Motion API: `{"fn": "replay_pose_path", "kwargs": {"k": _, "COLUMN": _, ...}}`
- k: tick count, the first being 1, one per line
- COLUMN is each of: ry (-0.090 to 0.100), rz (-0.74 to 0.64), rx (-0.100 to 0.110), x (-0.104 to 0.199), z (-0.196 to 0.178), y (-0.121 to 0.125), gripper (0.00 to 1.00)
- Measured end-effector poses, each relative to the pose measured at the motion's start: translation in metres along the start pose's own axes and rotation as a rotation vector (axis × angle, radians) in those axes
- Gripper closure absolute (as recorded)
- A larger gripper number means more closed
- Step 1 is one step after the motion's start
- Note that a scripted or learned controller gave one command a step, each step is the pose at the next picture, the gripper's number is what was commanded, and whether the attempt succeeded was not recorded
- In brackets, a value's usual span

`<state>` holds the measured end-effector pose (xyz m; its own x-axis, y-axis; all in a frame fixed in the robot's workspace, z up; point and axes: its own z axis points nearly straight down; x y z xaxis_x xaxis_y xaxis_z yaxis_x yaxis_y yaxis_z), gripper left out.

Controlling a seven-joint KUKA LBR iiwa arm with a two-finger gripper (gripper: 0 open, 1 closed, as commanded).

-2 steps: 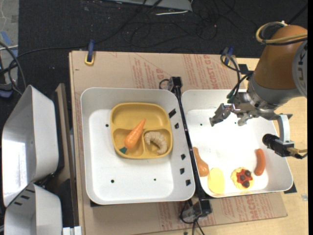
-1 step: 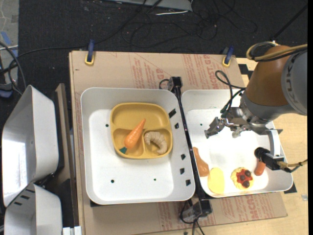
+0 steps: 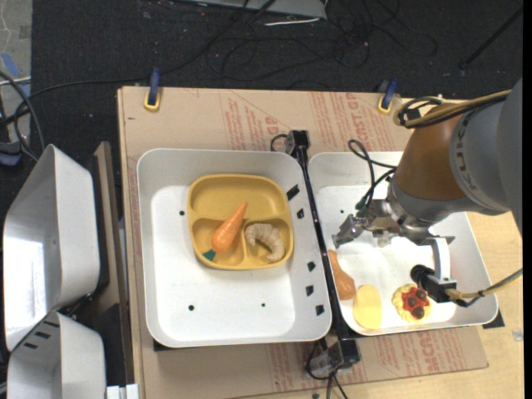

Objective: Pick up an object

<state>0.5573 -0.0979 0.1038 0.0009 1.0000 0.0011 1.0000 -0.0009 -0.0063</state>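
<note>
Two white bins sit side by side on a cardboard sheet: the left bin and the right bin. Two clamps grip the sheet's far edge. Cables trail across the dark floor beyond.

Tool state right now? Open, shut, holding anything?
Tool: cannot be told from the camera view. It sits over the right bin, above the orange piece, with nothing visibly held.
</note>
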Motion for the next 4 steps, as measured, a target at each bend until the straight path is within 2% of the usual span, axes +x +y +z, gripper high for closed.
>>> {"fn": "replay_pose_path", "kwargs": {"k": 1, "ry": -0.001, "rz": 0.0, "rx": -0.004, "x": 0.0, "z": 0.012, "y": 0.0, "gripper": 0.0}}
{"fn": "replay_pose_path", "kwargs": {"k": 2, "ry": -0.001, "rz": 0.002, "rx": -0.006, "x": 0.001, "z": 0.002, "y": 0.0, "gripper": 1.0}}
{"fn": "replay_pose_path", "kwargs": {"k": 4, "ry": -0.002, "rz": -0.003, "rx": -0.012, "x": -0.002, "z": -0.097, "y": -0.008, "gripper": 1.0}}
